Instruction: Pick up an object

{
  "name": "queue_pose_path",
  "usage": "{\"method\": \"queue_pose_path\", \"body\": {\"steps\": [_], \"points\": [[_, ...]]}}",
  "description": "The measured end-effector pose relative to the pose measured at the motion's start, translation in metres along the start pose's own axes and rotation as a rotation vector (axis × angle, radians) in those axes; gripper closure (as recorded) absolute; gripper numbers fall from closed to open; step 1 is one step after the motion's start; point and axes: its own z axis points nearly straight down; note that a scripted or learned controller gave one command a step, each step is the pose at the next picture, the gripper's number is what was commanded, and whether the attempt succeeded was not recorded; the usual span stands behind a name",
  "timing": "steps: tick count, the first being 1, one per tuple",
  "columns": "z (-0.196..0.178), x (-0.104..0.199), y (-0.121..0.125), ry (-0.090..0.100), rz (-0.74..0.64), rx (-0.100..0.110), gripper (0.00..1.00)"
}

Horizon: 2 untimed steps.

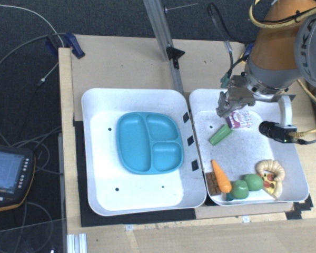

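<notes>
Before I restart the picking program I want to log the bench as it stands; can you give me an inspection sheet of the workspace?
Surface: wooden bench bearing left bin and right bin.
Job's things: in the right bin, green cylinder, pink-and-white packet, carrot, green ball, cream ring toy.
Clutter: blue divided plate in the left bin.
Grippers: gripper low over the right bin, beside the packet; grip cannot be told.
Cables: white cable off the bench, upper left.
Surroundings: handheld controller at left; metal post.

We log one fixed camera above bench point(131, 46), looking down at slant, mid-range; both bins point(95, 141) in frame; arm point(284, 36) enters from right.
</notes>
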Motion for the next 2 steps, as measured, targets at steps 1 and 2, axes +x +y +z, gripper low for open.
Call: {"method": "queue_pose_path", "body": {"steps": [1,2], "points": [[0.012,0.056,-0.008,0.0,0.0,0.0,1.0],[0.016,0.112,-0.019,0.0,0.0,0.0,1.0]]}}
